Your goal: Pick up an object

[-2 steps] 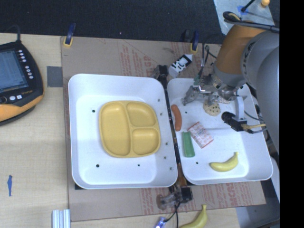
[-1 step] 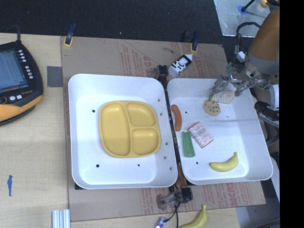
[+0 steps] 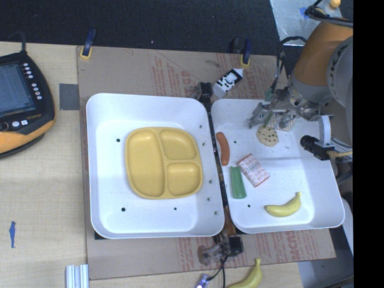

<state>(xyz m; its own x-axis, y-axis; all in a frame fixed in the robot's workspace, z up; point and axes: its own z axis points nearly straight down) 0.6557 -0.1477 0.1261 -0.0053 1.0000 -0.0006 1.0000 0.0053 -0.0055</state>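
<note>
My gripper (image 3: 273,116) hangs over the far part of the right bin (image 3: 312,218), its metal fingers (image 3: 259,116) spread wide and nothing between them. A cookie (image 3: 267,137) lies just below the fingertips. Further toward the front of that bin are a red-and-white packet (image 3: 253,170), a green bar (image 3: 238,182), a sausage (image 3: 223,148) against the left wall, and a yellow banana (image 3: 284,206).
The left bin (image 3: 108,215) holds a yellow divided plate (image 3: 162,161). A teach pendant (image 3: 21,104) sits at the far left of the bench. A second banana (image 3: 247,276) lies on the cardboard in front of the bins, and a black-and-white object (image 3: 228,81) behind them.
</note>
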